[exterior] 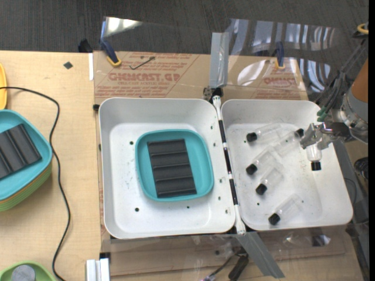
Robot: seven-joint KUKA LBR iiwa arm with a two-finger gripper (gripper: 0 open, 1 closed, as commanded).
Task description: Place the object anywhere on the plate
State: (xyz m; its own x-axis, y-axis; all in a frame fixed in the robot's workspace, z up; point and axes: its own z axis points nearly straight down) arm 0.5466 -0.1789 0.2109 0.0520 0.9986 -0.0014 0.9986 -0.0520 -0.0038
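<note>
A teal plate [202, 157] with a black ridged insert [171, 167] lies in the left white bin [117, 157]. Several clear vials with black caps lie in the right bin [334, 209], for example one vial [266, 133] at the back and another [281, 211] near the front. My gripper [314, 142] hovers over the right side of the right bin. It is shut on a clear vial [315, 155] that hangs upright below it, black cap down, above the bin floor.
A stack of teal plates [23, 157] sits on the wooden bench at far left, beside a black cable [58, 157]. Cardboard and clear plastic sheets stand behind the bins. The divider between the bins [224, 151] separates the gripper from the plate.
</note>
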